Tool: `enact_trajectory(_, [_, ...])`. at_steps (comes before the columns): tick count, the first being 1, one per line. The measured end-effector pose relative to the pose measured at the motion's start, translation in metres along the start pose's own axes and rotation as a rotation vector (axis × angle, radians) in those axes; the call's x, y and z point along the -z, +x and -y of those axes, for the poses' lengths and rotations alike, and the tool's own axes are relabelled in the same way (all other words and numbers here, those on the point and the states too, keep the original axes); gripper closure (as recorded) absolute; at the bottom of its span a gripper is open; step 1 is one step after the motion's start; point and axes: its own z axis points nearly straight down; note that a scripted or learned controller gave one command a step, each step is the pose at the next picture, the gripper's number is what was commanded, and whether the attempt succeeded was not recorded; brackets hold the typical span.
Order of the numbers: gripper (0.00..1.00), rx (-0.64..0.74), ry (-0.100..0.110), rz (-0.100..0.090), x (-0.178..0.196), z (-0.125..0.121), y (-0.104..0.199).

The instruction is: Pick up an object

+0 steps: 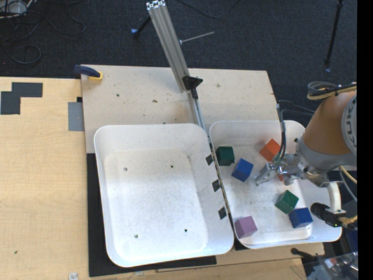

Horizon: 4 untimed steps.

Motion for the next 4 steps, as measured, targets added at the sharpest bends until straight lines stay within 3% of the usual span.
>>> enact_trajectory(1, [1.00,-0.009,0.015,-0.005,0.003,0.005,0.000])
enact_trajectory(4, [1.00,0.002,0.007,-0.002,0.175,-0.002,-0.020])
